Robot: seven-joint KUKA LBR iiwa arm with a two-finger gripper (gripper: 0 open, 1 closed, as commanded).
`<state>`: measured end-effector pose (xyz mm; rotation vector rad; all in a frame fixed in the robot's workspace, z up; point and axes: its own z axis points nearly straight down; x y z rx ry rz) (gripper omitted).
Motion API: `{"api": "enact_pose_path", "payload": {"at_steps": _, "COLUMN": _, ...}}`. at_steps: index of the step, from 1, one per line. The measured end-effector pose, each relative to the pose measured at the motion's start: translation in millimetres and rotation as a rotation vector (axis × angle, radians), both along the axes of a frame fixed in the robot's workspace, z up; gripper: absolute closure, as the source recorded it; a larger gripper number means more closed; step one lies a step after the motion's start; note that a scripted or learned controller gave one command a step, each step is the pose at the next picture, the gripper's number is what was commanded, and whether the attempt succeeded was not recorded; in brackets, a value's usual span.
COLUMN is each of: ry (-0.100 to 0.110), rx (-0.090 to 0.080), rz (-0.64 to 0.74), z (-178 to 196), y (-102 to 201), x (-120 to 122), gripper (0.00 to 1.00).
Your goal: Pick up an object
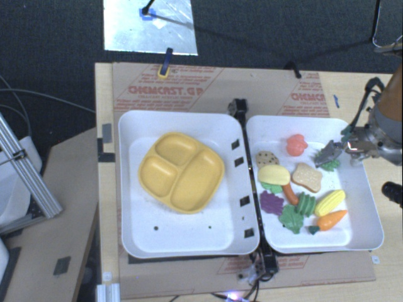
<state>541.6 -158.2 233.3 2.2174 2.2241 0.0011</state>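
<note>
My jaws (pixel 329 153) hang over the right bin (pixel 362 187), above a green toy (pixel 330 164); their spread I cannot tell.

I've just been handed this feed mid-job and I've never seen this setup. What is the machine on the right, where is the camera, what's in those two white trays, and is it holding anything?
You are looking down at a slant from one fixed camera above a bench. The grey machine coming in from the right is a robot arm; its gripper hangs over the upper right part of the right bin.

That bin holds toy food: a pink piece, a cookie, a yellow piece, a bread slice, a purple piece, green pieces, a corn cob and a carrot.

The left bin holds a yellow divided plate.

I see nothing between the gripper's fingers, so I would not count anything as picked up.
</note>
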Motion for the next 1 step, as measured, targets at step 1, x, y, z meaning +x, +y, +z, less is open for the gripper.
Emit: {"api": "enact_pose_path", "payload": {"at_steps": 1, "ry": -0.002, "rx": 0.0, "rz": 0.005, "z": -72.8, "y": 27.9, "x": 58.3, "gripper": 0.0}}
